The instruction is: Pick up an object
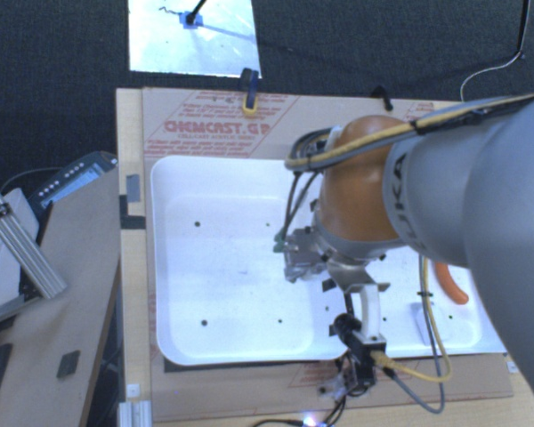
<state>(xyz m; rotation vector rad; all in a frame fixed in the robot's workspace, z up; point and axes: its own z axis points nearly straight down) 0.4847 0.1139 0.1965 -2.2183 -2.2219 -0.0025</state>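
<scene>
An orange, carrot-shaped object [453,285] lies in the right bin [467,332], partly hidden behind my arm. My gripper [301,261] hangs over the divide between the two bins, with its metal body pointing down at the right edge of the left bin [222,265]. The orange band and wrist cover most of it. Nothing shows between or under the gripper from this angle.
The grey arm covers most of the right bin. The left bin's white floor shows only small dark dots. A cardboard sheet [222,123] lies under both bins, and a yellow and black clamp [249,92] sits at its far edge.
</scene>
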